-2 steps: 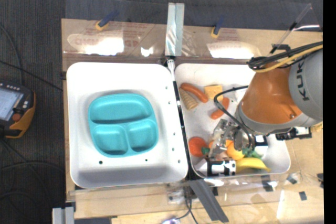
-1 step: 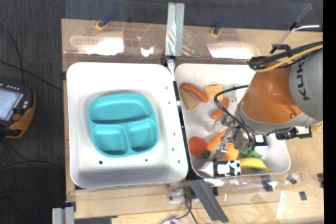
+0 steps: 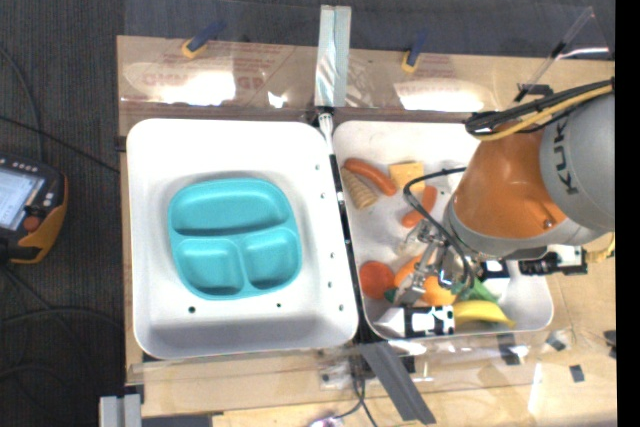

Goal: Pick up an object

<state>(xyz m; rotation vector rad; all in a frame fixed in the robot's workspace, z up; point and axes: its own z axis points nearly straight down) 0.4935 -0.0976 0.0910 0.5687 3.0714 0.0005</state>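
Claw (image 3: 425,280) down among toy food (image 3: 400,280); finger spread seemingly unclear

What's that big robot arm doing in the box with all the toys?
The grey and orange robot arm is reaching into the right bin, trying to pick something up. Its pincer is down among toy food: a banana, a hot dog, some orange pieces. I can't tell whether it has grabbed anything. A teal divided tray sits in the left bin.
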